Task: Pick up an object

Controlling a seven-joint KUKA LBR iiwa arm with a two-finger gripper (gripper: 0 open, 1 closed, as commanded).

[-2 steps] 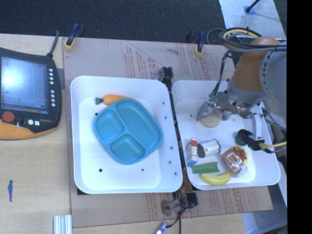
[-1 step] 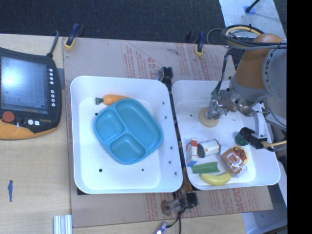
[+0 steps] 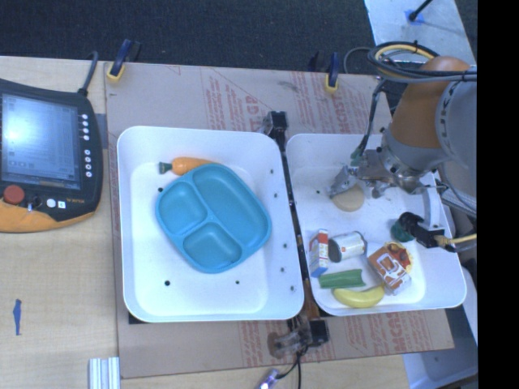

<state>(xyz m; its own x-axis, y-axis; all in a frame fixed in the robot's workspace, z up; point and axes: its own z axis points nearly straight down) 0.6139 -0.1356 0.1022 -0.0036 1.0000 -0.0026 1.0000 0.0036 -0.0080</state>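
Note:
My gripper (image 3: 357, 186) hangs in the upper part of the right bin (image 3: 312, 156), its jaws open. A beige rounded object (image 3: 349, 202) lies directly under its left finger, close to or touching it; nothing sits between the fingers. Nearer the front of that bin lie a small can (image 3: 351, 245), a red-and-white bottle (image 3: 321, 250), a green cucumber (image 3: 340, 279), a yellow banana (image 3: 358, 297) and an orange carton (image 3: 390, 267). A dark green object (image 3: 402, 230) lies beside the arm at the right.
The left bin (image 3: 138, 298) holds a blue divided plate (image 3: 212, 215) with an orange carrot (image 3: 188, 165) behind it. A control pendant (image 3: 45, 156) rests on the bench at the far left. Cables loop above the arm at the upper right.

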